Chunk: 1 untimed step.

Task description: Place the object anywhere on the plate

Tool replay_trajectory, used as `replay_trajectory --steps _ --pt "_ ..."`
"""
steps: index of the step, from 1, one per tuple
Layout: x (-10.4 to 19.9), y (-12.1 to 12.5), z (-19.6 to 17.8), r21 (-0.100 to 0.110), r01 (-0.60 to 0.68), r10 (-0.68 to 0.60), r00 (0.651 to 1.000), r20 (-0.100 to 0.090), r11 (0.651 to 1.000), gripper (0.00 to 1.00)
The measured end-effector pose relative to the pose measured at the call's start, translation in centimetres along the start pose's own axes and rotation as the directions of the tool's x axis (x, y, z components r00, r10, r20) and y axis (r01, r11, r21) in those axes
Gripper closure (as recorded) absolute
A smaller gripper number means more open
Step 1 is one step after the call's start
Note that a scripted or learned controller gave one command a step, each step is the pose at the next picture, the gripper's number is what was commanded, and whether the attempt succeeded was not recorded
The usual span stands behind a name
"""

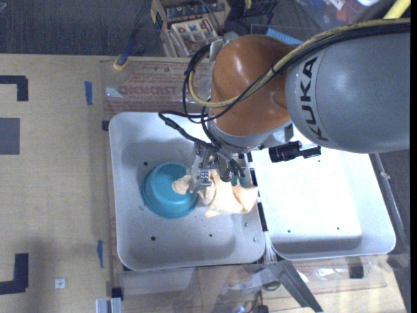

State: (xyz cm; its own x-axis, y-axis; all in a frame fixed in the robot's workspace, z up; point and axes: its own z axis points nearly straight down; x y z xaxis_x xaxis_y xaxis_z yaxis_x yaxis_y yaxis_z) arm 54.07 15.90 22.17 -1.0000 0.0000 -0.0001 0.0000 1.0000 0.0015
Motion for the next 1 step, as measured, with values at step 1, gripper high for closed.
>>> replay_trajectory --steps 1 --pt "-0.01 -0.02 -0.01 0.000 0.000 0.000 1.000 0.000 1.000 0.00"
